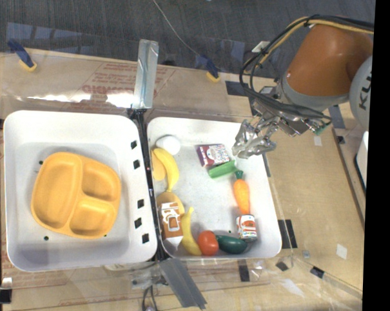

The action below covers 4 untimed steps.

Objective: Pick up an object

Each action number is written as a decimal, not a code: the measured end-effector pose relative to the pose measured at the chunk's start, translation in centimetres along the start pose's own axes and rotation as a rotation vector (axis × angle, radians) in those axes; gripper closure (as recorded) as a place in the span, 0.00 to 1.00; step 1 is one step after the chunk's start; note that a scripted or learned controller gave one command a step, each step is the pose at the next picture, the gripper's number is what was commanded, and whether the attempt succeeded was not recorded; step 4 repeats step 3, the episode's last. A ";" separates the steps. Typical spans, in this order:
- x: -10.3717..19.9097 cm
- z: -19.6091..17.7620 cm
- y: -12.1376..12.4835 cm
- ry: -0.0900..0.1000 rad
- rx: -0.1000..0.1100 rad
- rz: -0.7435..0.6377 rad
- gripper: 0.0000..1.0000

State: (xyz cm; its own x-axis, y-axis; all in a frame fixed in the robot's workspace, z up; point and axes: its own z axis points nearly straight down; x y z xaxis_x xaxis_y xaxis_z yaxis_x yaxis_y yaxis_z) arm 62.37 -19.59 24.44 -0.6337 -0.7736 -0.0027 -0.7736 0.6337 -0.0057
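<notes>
arm over bin's rt rim, gripper down

A yellow divided tray lies in the left white bin.

Two bins side by side on the bench. Left bin: a divided tray lies in its middle. Right bin: egg at the far left corner, banana just before it, bottle nearer still. Carton and block lie at the far centre, carrot to the right, can before it. The gripper hangs over the far right rim.
</notes>
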 end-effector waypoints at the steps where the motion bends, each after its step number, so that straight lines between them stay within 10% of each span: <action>1: 2.3 11.0 0.9 0.002 -0.012 -0.263 1.00; 3: -6.2 -2.3 4.5 -0.001 -0.001 0.101 1.00; 4: -6.2 -2.3 4.5 -0.001 -0.001 0.101 1.00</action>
